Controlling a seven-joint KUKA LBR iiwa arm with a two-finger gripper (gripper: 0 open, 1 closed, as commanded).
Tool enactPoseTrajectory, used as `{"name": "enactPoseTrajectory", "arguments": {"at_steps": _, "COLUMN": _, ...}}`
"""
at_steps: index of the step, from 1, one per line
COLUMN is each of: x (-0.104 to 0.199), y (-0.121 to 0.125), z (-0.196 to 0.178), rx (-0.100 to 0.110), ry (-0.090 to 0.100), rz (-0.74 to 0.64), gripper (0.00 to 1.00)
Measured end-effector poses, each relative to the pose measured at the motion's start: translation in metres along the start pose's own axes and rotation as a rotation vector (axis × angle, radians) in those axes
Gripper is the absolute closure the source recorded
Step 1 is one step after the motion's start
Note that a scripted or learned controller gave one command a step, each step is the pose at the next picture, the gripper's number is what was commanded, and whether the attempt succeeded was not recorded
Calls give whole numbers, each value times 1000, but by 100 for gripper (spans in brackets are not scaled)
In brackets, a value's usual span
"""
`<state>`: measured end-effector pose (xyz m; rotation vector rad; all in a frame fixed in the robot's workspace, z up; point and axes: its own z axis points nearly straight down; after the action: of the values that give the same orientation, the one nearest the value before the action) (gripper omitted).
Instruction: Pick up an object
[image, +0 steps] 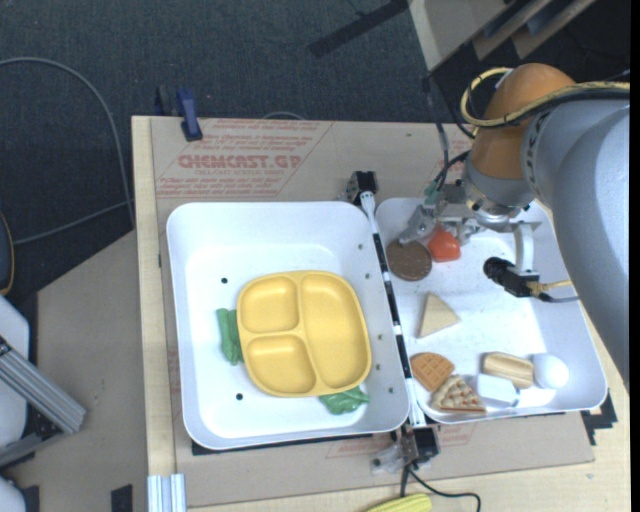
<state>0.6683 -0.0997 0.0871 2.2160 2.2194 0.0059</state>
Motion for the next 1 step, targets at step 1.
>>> {"name": "enactPoseTrajectory", "arguments": {"at_steps": 1, "x": 0, "y": 1, "z": -11, "rx": -4, "ry": -2, "rz": -1, "gripper": 100}}
